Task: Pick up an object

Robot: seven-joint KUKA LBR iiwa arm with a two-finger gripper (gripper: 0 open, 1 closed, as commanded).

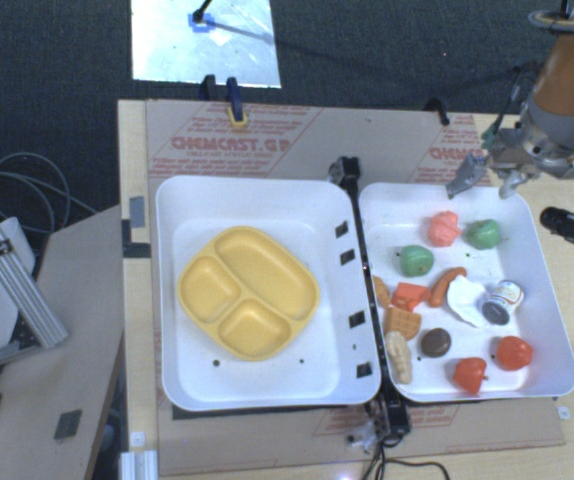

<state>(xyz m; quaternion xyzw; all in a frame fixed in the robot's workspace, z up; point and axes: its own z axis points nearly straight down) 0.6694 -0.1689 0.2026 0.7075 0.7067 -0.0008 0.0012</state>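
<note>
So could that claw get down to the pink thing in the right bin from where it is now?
Probably yes. The claw hangs open above the right bin's far edge, and the pink thing lies just below it, with nothing on top and a little space around it.

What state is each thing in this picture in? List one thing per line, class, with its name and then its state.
Gripper: open, holding nothing, above the far edge of the right bin.
Yellow divided tray: lying flat in the left bin, compartments bare.
Small round tub: tipped on its side.
White wrapper: crumpled, touching the tub.
Banana: lying along the right bin's left wall.
</note>
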